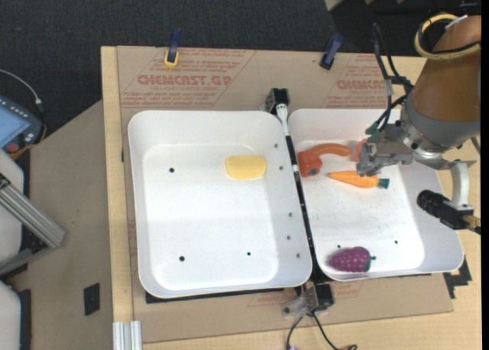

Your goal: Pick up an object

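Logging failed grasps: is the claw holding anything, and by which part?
Cannot be told. The claw sits low over the carrot, near its green end, hiding any contact.

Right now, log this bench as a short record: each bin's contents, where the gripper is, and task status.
left bin: one yellow object, upper middle
right bin: orange curved object, carrot, purple grape bunch
gripper: low over the right bin, just above the carrot's right part
grasp: cannot tell
task status: no object seen lifted yet
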Motion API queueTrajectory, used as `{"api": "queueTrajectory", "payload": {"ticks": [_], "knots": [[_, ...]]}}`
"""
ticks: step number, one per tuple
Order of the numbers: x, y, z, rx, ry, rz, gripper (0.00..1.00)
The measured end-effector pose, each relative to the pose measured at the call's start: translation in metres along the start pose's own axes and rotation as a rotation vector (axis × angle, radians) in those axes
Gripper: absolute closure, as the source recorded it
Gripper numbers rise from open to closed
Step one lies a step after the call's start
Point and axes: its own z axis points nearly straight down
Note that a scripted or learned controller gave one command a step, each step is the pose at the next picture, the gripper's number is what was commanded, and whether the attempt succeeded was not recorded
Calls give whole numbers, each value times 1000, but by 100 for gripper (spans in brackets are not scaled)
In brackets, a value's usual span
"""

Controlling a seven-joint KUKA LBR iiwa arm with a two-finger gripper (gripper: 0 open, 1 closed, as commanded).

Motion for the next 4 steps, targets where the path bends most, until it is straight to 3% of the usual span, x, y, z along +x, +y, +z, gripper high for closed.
{"api": "queueTrajectory", "payload": {"ticks": [1, 2, 3, 4], "knots": [[27, -4, -117, -14, -1, -4, 100], [110, -14, -121, -2, 1, -8, 100], [177, -62, -202, -9, 4, -10, 100], [181, -54, -286, -11, 2, -2, 100]]}}
